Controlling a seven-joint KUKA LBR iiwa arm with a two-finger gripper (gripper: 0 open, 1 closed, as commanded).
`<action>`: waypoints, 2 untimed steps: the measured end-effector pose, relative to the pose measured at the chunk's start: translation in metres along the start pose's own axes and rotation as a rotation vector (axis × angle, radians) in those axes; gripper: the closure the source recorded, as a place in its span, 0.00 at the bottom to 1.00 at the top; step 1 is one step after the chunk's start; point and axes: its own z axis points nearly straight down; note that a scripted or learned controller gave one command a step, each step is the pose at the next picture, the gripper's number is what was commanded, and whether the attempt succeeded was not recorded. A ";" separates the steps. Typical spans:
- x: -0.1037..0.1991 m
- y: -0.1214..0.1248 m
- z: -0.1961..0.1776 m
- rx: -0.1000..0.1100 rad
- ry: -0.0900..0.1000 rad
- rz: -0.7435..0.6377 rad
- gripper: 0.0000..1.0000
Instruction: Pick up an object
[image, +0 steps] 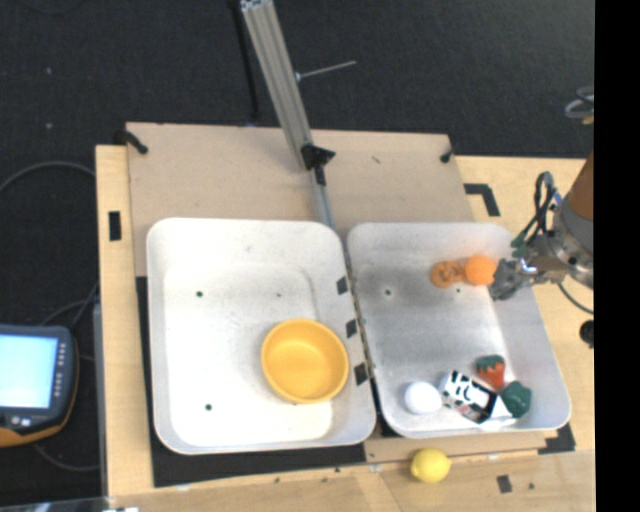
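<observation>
My gripper (505, 279) hangs over the right bin (400, 260) near its right rim, just right of an orange toy (466, 271) that lies at the bin's upper middle. Nothing shows between its fingers. In the right bin's front corner sit a white ball (421, 397), a black-and-white block (468, 395) and a green and red toy (505, 385). A yellow bowl (304, 360) rests in the left bin (200, 270) toward its front right.
A yellow lemon-like ball (430, 465) lies on the bench in front of the right bin. A grey metal pole (285, 90) slants up from between the bins at the back. A screen device (35, 380) stands left of the bench.
</observation>
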 end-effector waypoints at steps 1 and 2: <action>-0.001 0.002 -0.042 0.002 0.000 0.000 1.00; 0.050 0.009 -0.028 0.007 0.001 -0.001 1.00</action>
